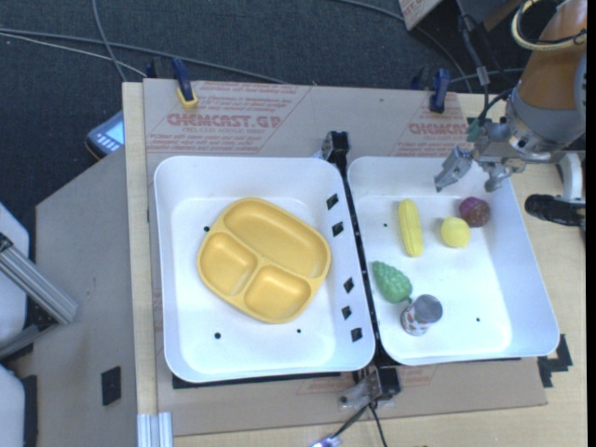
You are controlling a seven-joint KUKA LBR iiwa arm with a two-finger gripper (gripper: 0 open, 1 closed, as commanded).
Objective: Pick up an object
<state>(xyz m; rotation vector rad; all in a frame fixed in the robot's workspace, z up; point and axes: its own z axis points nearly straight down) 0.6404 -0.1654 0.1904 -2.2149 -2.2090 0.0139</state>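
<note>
Claw (473, 169) position: you see it over the upper edge of the right bin (521, 277), at the end of the grey arm (549, 82) that enters from the right of the camera view. Its two fingers stand apart, one toward the left and one toward the right, with nothing between them.

Nearest object: the dark red fruit (475, 211) lies just below the claw, inside the right bin near its upper right area. Touching or just beside it on its lower left, you find the small yellow round fruit (454, 233). Left of that lies the yellow corn cob (410, 227), set lengthwise up and down the bin. Lower in the same bin, near the left wall, you see the green leafy item (392, 281), and just below and right of it the small metal can (422, 314), lying tilted.

Left bin (177, 250): it holds a yellow divided tray (264, 259) with three compartments, turned at a slant. Black clips (348, 287) run down the seam between the two bins.

Tabletop (270, 110): printed brown board lies under both bins, held at the far edge by two blue clamps (183, 84).
</note>
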